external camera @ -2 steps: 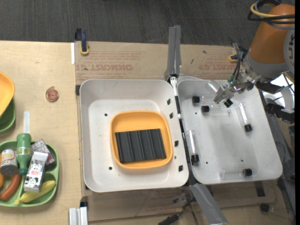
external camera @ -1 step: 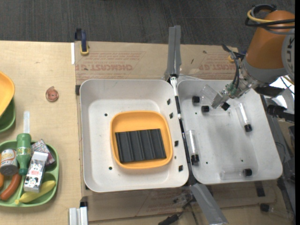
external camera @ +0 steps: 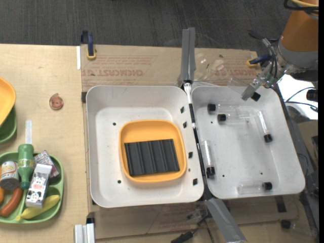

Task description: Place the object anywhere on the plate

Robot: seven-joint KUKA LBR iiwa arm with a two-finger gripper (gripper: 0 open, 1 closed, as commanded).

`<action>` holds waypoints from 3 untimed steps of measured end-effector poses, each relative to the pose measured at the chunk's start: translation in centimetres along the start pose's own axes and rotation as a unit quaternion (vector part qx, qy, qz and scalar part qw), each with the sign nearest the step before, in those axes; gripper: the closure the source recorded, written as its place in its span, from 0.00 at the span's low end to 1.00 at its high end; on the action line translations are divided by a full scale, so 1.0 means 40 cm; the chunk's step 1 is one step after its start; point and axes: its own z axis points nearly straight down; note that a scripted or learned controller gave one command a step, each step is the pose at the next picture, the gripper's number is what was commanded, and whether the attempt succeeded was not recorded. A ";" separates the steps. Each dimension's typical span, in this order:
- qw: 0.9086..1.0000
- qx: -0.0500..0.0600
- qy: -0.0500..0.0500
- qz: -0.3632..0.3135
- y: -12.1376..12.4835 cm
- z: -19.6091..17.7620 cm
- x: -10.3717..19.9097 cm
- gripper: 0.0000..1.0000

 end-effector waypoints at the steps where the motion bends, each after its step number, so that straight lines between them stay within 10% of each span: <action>1: 0.996 0.000 0.000 -0.091 -0.063 0.005 -0.086 1.00; 3: 0.977 0.000 0.000 -0.214 -0.116 -0.324 -0.131 1.00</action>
